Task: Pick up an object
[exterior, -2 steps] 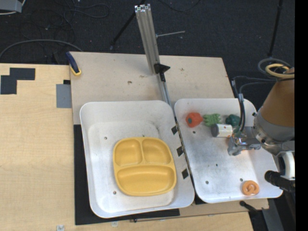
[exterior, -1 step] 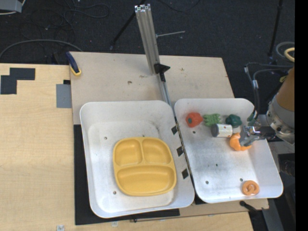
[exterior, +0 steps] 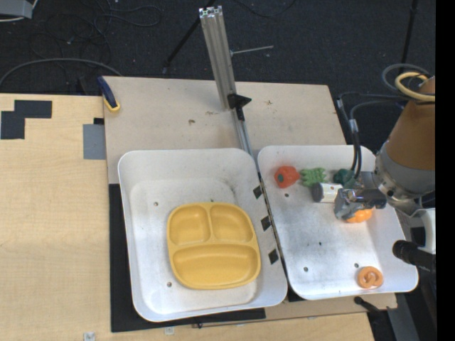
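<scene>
Camera view: right bin, hand low over orange piece

Camera view item list. Hand: down in the right bin, at its right-centre; whether it is open or closed cannot be told, nor whether it grips anything. Orange piece: just under and touching the hand, partly hidden; long axis cannot be judged. Red toy, green toy, white block: in a row near the bin's back edge, the block's long axis running left to right. Orange ring: lying flat in the front right corner. Yellow divided plate: in the left bin on the surface
</scene>
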Tool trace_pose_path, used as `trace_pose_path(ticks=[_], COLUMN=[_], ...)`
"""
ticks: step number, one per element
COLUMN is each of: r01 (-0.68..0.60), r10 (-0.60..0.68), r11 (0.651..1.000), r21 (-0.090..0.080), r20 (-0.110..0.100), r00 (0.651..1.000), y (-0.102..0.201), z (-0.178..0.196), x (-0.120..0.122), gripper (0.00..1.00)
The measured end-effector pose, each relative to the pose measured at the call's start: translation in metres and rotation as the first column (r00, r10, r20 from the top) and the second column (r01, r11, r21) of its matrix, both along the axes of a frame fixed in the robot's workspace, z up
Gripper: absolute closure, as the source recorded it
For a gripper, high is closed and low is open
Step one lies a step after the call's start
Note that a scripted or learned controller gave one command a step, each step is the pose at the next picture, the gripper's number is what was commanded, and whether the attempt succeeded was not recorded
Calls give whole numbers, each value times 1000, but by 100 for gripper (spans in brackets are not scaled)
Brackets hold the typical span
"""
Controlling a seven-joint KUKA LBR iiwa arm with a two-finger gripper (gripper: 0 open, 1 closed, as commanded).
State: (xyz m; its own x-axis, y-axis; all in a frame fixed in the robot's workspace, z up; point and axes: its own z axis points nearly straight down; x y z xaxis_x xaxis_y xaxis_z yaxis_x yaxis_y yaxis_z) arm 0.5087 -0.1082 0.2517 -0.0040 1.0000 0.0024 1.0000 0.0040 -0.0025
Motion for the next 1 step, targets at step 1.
trace_pose_path(ticks=[1], r01=[0], r10=[0], r11=[1000], r21=[0], r20=[-1], r00=[1000], y=[48], z=[-13], x=[0], gripper=[100])
